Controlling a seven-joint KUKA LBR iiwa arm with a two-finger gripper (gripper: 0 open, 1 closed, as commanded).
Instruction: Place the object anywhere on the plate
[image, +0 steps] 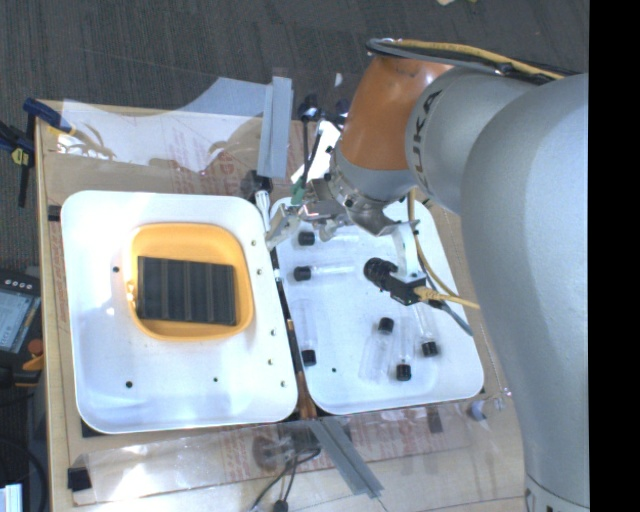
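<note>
Yellow plate (150, 245) sitting in left white bin (85, 330), toward the bin's upper middle. Dark ribbed rectangular object (190, 290) lying flat on the plate, inside its rim, filling most of its centre. Apart from the gripper. Right white bin (345, 330) just right of the plate's bin, edges touching. Gripper (303, 213) up and right of the plate, over the near top corner of the right bin, just past the seam. Open or closed: cannot tell, too cluttered. Nothing seen held. Grey arm (520, 250) with orange band (385, 110) farther right of the plate. Several small black pieces (403, 372) scattered well right of the plate, in the right bin.
</note>
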